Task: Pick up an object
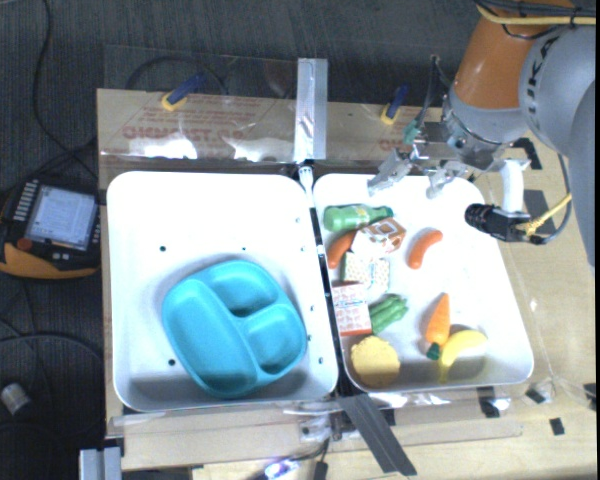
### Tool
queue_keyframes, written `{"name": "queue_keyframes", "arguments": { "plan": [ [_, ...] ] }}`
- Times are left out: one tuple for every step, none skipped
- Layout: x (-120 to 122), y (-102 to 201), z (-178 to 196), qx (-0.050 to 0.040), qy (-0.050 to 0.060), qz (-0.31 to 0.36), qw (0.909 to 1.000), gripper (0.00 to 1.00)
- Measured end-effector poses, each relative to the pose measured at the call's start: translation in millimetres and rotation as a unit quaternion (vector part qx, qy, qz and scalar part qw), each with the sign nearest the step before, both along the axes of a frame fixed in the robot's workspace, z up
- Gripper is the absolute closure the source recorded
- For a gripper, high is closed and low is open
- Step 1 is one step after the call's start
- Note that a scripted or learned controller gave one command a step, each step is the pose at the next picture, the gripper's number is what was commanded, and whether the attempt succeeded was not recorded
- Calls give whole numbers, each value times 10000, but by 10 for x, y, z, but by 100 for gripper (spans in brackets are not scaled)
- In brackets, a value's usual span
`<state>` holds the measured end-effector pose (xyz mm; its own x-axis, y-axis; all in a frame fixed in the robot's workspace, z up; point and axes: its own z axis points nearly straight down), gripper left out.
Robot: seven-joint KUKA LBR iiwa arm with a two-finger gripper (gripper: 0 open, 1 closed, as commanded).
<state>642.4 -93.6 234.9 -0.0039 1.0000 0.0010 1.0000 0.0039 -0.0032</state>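
Dark carpet all around, cables trailing, and a plywood bench (pixel 540 298) carrying two white bins. Right bin (pixel 510 318) is where the pickable stuff lives: a green bottle (pixel 355 215) at the top, an orange sausage (pixel 424 247) nearby, a carton (pixel 384 233) and a little printed box (pixel 366 268) crammed together mid-bin, then a carrot (pixel 436 320), banana (pixel 462 347), a green veggie (pixel 387 312), a red-and-white packet (pixel 351 310) and a yellow lump (pixel 374 358) toward the near edge.

The gripper (pixel 416 172) hovers over the bin's far rim with its fingers spread apart and nothing between them, so no pick yet. The closest candidates look like the bottle and the sausage.

What I'd worry about: everything looks like smooth, glossy toy plastic, mostly rounded. The sausage and bottle are cylinders lying flat, so if the fingers close off-centre I'd guess they roll or squirt out. The middle cluster is packed tight, touching or overlapping, so coming down there risks landing on an edge or nudging a neighbour instead of straddling one item. The bottle also sits close to the divider wall, which might block a finger.

Left bin (pixel 140 208) just has a teal divided tray (pixel 235 325), shallow and slick, probably awkward to pinch.
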Motion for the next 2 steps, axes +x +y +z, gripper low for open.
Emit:
{"name": "queue_keyframes", "arguments": {
  "plan": [
    [-372,-473,-605,-7,-8,1101,9939,0],
    [-25,-1041,-1151,-53,-188,506,9985,0]
  ]
}}
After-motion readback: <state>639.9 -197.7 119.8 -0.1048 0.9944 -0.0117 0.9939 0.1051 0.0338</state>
